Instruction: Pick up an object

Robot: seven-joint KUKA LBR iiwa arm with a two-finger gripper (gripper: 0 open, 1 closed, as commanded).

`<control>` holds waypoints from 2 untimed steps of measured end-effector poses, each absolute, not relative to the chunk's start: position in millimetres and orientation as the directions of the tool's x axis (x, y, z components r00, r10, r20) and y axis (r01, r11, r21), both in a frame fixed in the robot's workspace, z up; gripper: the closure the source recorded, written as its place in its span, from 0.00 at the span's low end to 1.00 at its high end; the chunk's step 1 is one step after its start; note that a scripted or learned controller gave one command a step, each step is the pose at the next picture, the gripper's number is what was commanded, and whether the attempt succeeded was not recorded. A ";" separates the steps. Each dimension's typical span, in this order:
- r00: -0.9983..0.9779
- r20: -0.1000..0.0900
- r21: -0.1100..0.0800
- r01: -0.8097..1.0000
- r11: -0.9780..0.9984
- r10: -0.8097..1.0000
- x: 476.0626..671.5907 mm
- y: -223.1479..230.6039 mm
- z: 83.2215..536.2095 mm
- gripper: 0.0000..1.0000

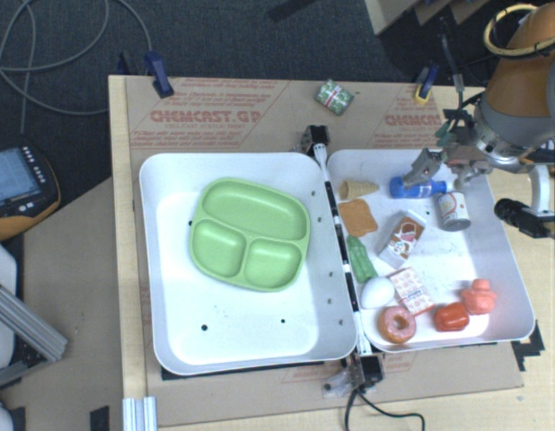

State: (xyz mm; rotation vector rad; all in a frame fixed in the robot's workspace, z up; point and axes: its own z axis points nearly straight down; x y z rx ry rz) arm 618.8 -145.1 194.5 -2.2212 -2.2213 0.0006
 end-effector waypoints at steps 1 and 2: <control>0.000 -0.001 0.001 1.000 0.000 1.000 662.4 -152.4 95.4 0.00; 0.000 -0.002 0.002 1.000 0.000 1.000 666.7 -174.6 85.0 0.00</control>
